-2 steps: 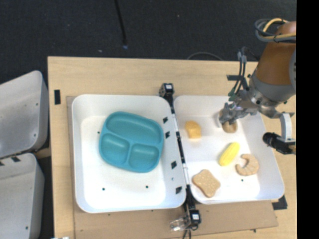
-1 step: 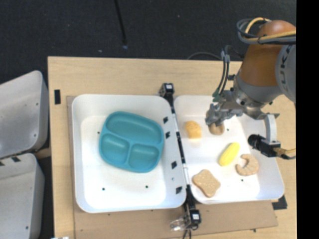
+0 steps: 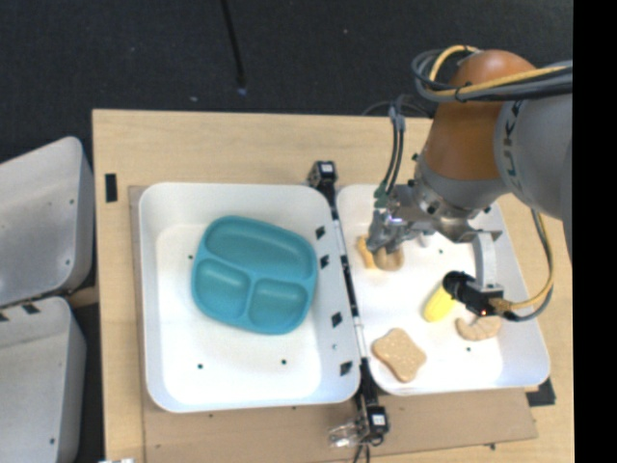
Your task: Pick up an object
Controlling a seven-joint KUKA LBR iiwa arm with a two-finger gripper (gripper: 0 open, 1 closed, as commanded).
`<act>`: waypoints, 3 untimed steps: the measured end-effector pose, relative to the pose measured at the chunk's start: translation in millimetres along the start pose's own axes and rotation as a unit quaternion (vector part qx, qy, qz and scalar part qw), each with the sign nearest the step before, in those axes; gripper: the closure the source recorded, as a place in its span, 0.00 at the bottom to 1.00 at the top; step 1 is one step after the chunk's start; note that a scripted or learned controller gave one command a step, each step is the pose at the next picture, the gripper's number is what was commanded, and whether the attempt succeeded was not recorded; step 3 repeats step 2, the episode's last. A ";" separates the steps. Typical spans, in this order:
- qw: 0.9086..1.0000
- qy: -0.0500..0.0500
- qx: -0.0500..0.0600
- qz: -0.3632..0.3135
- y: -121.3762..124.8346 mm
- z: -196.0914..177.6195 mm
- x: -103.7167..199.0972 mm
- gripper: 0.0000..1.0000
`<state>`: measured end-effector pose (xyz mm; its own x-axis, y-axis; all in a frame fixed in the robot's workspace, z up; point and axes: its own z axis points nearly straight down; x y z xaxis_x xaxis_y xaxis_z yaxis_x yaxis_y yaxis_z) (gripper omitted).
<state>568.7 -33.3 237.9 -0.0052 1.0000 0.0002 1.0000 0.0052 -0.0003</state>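
Over the right bin, the arm reaches in with its orange band uppermost, and the end effector is lowered to that bin's upper left part, close to the divider between the two bins. Directly beneath its tip lies a small tan object, partly covered by it; the two touch or nearly touch, but whether the object sits between the fingers, and whether they are spread or closed, cannot be told. Below and to the right of the end effector, well apart from it, lies a yellow object. Just right of that lies a flat tan piece near the bin's right wall. A toast-shaped piece rests near the bin's lower left corner. Left of the divider, the left bin holds a teal three-compartment plate, lying flat. Both bins rest on the table.
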 end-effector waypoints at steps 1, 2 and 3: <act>1.000 0.001 0.000 -0.001 -6.8 4.0 62.0 1.00; 1.000 0.000 0.000 -0.001 -5.4 -2.0 109.9 1.00; 1.000 0.000 0.000 -0.001 -5.4 -2.0 109.9 1.00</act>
